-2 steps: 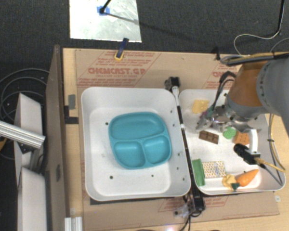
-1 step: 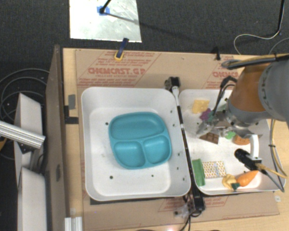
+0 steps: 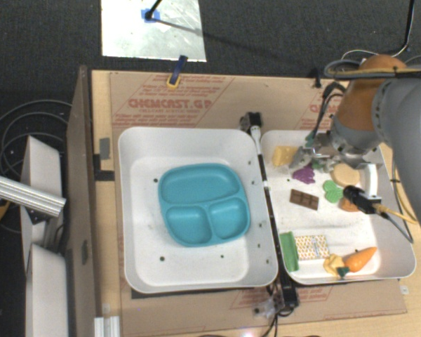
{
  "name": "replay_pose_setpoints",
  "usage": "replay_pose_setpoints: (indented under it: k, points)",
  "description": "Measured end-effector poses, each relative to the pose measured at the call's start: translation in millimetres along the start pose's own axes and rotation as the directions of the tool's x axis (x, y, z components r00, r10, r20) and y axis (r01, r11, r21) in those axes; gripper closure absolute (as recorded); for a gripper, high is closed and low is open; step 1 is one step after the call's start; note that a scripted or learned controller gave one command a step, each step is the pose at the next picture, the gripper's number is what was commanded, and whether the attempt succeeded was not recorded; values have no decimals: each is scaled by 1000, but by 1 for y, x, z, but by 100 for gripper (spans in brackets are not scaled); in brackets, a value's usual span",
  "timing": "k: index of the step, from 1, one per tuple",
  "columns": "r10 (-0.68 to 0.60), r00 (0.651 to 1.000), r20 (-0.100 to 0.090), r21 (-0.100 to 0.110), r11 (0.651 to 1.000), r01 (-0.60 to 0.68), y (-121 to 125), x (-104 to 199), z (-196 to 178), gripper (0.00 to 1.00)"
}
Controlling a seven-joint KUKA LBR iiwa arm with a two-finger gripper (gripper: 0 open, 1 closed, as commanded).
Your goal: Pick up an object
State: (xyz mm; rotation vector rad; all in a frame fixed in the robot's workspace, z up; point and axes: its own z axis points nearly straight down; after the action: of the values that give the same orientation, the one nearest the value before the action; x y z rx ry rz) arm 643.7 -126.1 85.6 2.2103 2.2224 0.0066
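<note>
While the hand (image 3: 316, 156) is hovering at the upper left of the right bin (image 3: 400, 258), its grip impossible to tell, the purple toy (image 3: 304, 175) is lying just below-left, touching or nearly so.

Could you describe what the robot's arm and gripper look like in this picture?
The arm is a thick, rounded grey body with an orange band above the wrist. Thin dark cables loop beside that band. The gripper is a small cluster of grey metal and dark parts at the end, too compact to make out finer detail.
</note>
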Motion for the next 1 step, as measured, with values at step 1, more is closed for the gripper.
replay_pose_setpoints:
  k: [1]
  points:
    - [-1, 1000, -1, -1, 1000, 1, -1, 1, -12, 100]
